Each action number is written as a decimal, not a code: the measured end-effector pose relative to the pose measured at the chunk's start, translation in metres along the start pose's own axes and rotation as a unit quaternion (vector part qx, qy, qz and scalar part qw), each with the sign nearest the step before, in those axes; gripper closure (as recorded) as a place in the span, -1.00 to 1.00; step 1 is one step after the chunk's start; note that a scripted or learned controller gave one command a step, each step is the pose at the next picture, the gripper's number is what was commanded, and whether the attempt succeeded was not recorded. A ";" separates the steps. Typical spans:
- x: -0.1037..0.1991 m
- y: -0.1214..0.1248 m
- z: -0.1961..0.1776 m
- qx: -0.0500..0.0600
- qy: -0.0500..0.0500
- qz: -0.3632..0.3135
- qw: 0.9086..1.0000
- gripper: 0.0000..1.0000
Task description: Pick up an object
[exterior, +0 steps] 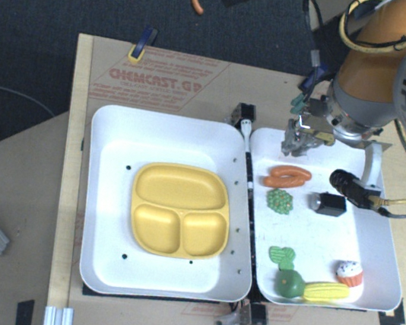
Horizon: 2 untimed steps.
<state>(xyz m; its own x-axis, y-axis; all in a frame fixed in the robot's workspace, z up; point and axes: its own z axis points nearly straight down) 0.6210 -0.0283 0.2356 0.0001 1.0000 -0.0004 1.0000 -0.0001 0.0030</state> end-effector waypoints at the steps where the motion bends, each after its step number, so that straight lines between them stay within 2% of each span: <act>1: -0.004 -0.004 0.021 0.004 0.000 0.000 1.000 1.00; 2: -0.006 0.007 0.004 -0.001 0.000 -0.001 1.000 1.00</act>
